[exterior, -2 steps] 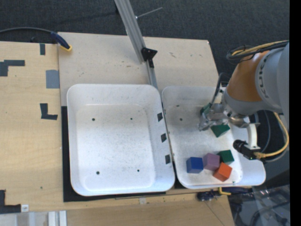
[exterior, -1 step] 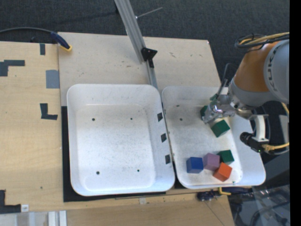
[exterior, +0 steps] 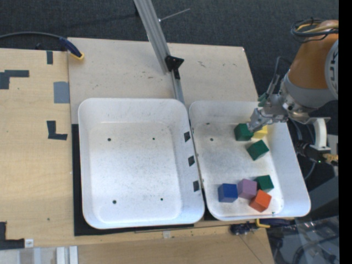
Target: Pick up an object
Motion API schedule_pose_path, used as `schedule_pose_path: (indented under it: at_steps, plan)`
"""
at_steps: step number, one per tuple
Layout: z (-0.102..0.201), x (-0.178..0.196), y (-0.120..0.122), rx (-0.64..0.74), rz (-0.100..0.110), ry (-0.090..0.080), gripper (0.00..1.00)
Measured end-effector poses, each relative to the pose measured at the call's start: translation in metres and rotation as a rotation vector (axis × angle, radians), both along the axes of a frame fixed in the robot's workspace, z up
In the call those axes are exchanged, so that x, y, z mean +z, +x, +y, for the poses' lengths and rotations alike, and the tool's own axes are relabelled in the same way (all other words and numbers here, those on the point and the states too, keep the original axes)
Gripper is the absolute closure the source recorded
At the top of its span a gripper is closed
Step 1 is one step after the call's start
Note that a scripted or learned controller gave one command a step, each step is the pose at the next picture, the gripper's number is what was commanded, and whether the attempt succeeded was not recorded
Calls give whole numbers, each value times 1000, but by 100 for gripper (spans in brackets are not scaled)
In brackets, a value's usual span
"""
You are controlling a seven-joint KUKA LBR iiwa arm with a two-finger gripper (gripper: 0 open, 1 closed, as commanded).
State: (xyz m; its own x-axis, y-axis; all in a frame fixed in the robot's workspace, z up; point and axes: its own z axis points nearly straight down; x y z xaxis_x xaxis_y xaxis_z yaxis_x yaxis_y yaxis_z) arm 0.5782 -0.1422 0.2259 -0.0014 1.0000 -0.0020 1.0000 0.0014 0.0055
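Open room: the left shallow white plastic bin holds bare floor from wall to wall; the right shallow white plastic bin is bare along its left wall.
End effector: low at the right bin's far right corner, over a dark green cube and a small yellow block; fingers' state cannot be told.
Nearby: a tilted green cube just beside these.
Near edge cluster: blue cube, purple cube, orange cube, small green cube, close together.
Surface: pale wood with grey tape marks.
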Motion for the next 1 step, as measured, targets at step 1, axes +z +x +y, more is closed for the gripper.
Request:
schedule_pose_path:
  at_steps: [1]
  plan:
    - [0, 15, 0, 0, 5, 2, 100]
